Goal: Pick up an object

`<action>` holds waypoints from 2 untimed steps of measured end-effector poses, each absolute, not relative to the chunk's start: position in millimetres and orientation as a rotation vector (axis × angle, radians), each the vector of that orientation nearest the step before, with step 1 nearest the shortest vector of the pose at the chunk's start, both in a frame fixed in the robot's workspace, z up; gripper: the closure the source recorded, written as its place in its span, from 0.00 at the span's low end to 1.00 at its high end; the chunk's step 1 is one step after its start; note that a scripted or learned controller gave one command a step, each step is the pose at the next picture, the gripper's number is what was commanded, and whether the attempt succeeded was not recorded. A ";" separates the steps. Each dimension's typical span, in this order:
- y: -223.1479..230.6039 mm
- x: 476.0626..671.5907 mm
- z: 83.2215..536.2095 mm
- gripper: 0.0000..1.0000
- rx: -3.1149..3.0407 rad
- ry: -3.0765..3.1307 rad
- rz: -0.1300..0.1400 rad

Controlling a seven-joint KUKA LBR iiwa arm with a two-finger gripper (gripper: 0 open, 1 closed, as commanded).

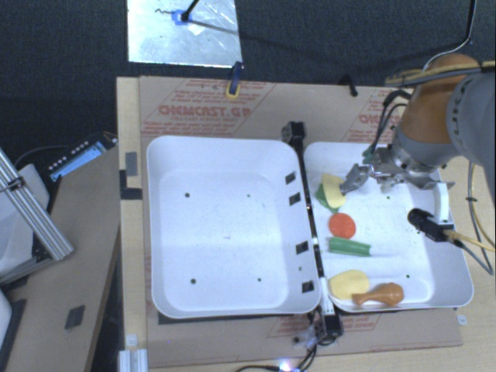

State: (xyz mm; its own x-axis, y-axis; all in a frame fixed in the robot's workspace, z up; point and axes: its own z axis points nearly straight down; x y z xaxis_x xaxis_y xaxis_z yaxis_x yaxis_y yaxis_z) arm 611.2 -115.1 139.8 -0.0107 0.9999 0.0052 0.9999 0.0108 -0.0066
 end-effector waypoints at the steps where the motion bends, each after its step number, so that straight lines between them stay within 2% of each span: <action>1: -105.2 545.7 83.6 0.00 -2.219 -2.219 -0.001; 2: -105.6 549.8 97.6 1.00 -2.222 -2.227 -0.010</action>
